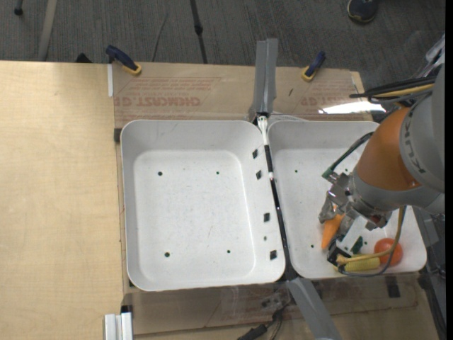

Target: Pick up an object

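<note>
My gripper (pixel 342 236) is low in the right bin (pixel 301 190), near its front right corner, with the grey arm and its orange band above it. An orange carrot-shaped object (pixel 329 234) lies right against the gripper's left side. A yellow banana-shaped object (pixel 359 262) lies just in front of the gripper by the bin's front wall. A red-orange round object (pixel 388 251) sits to the gripper's right. A small dark green piece (pixel 359 245) shows between the gripper and the round object. The arm hides part of the bin floor behind the gripper.
The left bin (pixel 131 190) stands beside the right one, the two meeting at a dark clipped seam (pixel 270 190). Brown cardboard (pixel 184 94) lies under the bins' far side, held by two clamps. Pale wood bench extends to the left.
</note>
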`<action>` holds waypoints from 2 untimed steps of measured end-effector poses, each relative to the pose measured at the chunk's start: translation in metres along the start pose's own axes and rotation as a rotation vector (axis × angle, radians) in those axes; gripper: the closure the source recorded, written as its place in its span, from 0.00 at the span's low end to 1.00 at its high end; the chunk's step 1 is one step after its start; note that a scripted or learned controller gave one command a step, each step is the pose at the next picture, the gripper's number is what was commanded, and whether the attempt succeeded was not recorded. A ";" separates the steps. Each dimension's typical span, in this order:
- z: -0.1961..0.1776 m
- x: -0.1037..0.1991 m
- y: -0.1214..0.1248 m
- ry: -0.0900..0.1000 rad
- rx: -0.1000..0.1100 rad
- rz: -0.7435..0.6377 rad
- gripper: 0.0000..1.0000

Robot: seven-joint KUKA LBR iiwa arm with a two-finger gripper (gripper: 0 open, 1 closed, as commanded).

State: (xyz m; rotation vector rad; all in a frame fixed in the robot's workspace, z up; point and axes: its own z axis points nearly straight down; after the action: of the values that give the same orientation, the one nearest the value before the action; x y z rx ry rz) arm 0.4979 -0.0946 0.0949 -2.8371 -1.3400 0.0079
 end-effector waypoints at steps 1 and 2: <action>-0.050 -0.024 0.121 0.000 -0.005 -0.007 1.00; 0.004 0.050 0.137 -0.004 0.007 -0.492 1.00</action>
State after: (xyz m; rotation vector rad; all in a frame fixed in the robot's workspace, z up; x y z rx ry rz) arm 0.6353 -0.1426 0.0900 -2.4211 -1.9867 0.0165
